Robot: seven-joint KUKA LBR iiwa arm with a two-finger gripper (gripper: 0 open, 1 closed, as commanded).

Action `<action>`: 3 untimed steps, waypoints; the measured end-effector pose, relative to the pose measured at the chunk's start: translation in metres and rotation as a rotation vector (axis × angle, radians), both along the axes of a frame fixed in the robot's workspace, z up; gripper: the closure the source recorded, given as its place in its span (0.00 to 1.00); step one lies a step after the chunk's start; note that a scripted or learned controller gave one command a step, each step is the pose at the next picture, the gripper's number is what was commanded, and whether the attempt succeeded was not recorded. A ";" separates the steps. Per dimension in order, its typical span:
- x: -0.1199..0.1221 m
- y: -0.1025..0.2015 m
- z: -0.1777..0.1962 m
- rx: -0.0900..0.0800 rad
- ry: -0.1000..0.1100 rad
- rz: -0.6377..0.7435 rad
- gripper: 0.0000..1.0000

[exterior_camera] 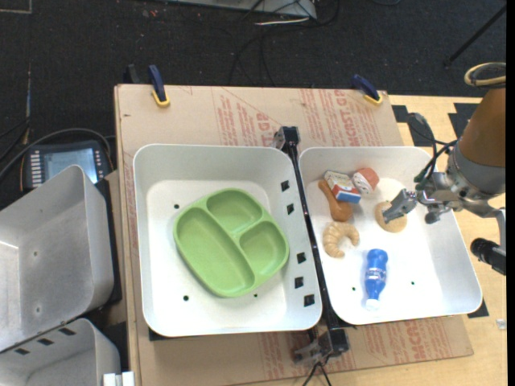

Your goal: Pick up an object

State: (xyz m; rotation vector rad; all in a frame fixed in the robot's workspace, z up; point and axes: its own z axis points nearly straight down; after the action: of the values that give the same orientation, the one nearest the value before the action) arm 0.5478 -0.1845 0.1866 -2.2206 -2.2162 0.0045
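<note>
Two white bins, one arm: my gripper over the right bin.
Left bin: one green divided plate. Right bin: one blue bottle, one croissant, one round tan piece beneath my gripper; finger spread unresolved, nothing visibly held.

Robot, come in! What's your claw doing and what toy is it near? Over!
Gripper low in right bin, over the round tan piece; nothing seen held. Croissant, blue bottle close by. Green tray in left bin.
</note>
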 end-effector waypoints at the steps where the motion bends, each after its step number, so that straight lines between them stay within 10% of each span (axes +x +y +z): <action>1: -0.008 0.005 -0.049 0.000 0.000 0.000 0.00; 2: -0.007 0.005 -0.035 -0.002 -0.007 0.001 1.00; 3: -0.007 -0.001 0.009 -0.003 -0.010 0.001 1.00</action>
State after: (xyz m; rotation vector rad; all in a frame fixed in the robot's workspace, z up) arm 0.5412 -0.1853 0.1952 -2.2256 -2.2243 -0.0030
